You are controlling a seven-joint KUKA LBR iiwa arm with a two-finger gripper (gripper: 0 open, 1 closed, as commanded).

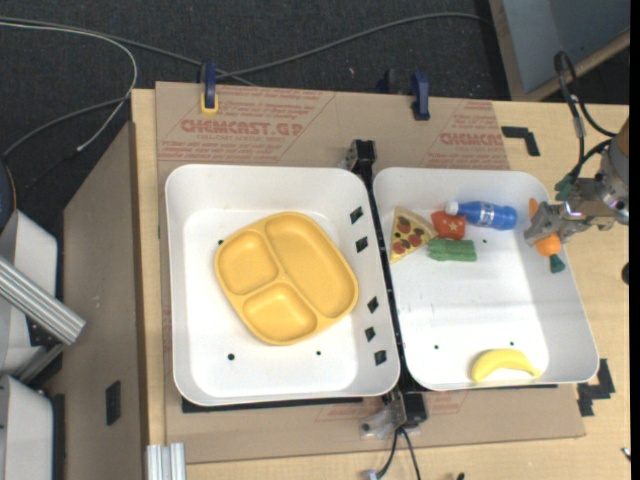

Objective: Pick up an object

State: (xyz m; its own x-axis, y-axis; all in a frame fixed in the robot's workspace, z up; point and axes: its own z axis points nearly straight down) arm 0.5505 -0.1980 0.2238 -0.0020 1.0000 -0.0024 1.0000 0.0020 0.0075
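banana (505,366), pizza slice (409,233), blue bottle (489,214) and green block (452,251) lie in the right bin (560,308); gripper (551,230) sits at its right rim, finger state unclear

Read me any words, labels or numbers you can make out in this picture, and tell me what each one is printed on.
"CHEMCAST G P", red print on the brown board behind the left bin; the smaller lines around it are too blurred to read.
Red print on the same board behind the right bin, likely the same word, too blurred to be sure.
The blue bottle shows no readable label.
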